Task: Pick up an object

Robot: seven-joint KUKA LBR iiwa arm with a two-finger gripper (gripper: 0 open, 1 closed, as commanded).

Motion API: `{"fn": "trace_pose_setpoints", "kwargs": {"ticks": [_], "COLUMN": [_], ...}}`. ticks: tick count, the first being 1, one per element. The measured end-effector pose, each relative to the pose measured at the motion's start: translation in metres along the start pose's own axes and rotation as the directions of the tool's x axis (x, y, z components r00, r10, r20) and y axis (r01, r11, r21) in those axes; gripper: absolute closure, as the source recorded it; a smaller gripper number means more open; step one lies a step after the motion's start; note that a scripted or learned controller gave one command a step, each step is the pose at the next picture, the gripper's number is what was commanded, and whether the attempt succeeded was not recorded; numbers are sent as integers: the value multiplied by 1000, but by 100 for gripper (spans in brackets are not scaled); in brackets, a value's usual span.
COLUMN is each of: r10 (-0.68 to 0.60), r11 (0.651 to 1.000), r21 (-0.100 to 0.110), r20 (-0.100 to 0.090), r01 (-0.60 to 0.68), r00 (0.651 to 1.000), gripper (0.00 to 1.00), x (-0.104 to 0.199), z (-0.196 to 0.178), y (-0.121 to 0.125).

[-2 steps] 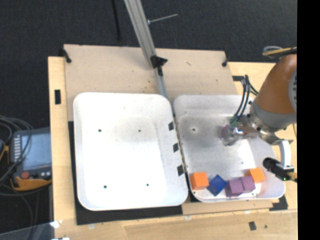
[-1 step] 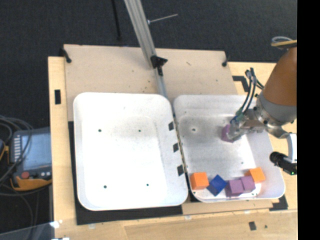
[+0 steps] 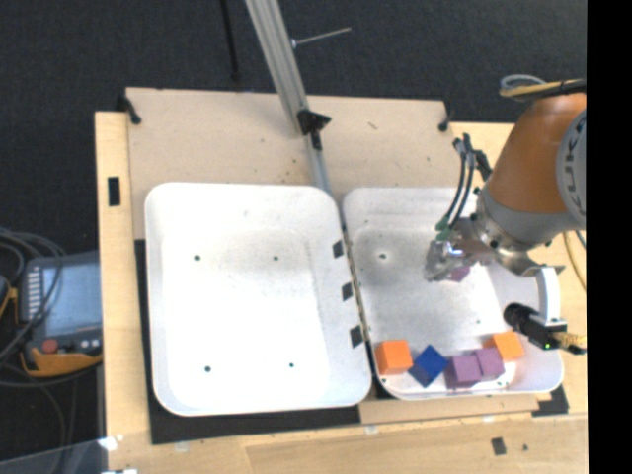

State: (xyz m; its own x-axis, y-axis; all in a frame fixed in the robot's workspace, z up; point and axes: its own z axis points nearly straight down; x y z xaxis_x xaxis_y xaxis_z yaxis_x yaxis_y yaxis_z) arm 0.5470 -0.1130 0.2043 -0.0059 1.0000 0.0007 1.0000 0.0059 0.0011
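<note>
1. Tool (image 3: pixel 449 260) hung over the middle of the right bin (image 3: pixel 395 220); a small purple thing (image 3: pixel 459 273) showed at its tip. You could not tell from this view whether the piece sat in the grip or lay on the floor beneath, so the grip state stayed unreadable.
2. Remaining candidates sat along that bin's near wall, toward the camera from the tool: orange block (image 3: pixel 395 355), blue block (image 3: pixel 429 364), two purple blocks (image 3: pixel 476 367) touching each other, and a second orange block (image 3: pixel 508 345) farther right.
3. All looked like small matte cubes with flat faces; the blue one sat turned cornerwise. None had a long axis worth aligning to.
4. Left bin (image 3: pixel 247 294) was smooth white plastic, scuffed grey in the centre; the tabletop (image 3: pixel 247 126) was pale board.
5. Judgement: you should check the purple piece before calling it picked.
</note>
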Motion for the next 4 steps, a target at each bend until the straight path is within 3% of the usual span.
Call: {"fn": "trace_pose_setpoints", "kwargs": {"ticks": [1, 4], "r10": [-1, -1], "r11": [1000, 1000], "r21": [1, 1], "r20": [-1, -1], "r01": [1, 1], "r00": [1000, 1000], "gripper": [100, 100], "x": [55, 200], "z": [3, -8], "y": [-6, 6]}}
